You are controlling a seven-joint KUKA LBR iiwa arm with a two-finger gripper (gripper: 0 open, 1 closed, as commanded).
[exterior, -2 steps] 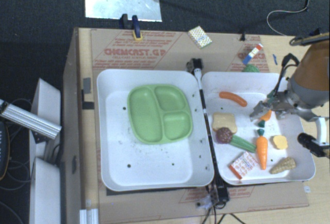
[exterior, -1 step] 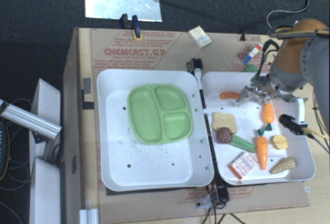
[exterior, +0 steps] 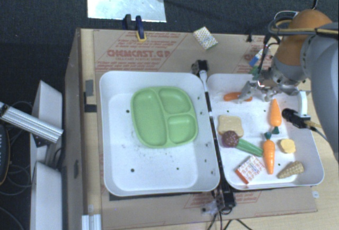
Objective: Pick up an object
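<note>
Two bins: I see a left bin [exterior: 114, 170] and a right bin [exterior: 310, 168] side by side on the bench [exterior: 153, 49], touching along a shared middle edge, which I judge keeps every candidate within one arm's sweep.
Arm: the grey arm [exterior: 320, 70] reaches in from the right, orange band uppermost, wrist bent down over the right bin's far end.
Green tray: a divided plate [exterior: 164, 116] lies flat, centred in the left bin, nothing on it.
Hand: the hand [exterior: 253, 91] sits low, just beside a small orange piece [exterior: 231, 96] at the bin's far left corner; I cannot tell its state, and I see nothing held.
Task objects: all in the right bin. Toast slice [exterior: 231, 124], purple-headed vegetable [exterior: 238, 142], two carrots [exterior: 274, 113] [exterior: 269, 155], red-and-white packet [exterior: 249, 169], cone [exterior: 290, 169], yellow piece [exterior: 287, 145].
Judgement: loosely scattered, mostly apart, so I expect single grasps are feasible; the orange piece looks nearest.
</note>
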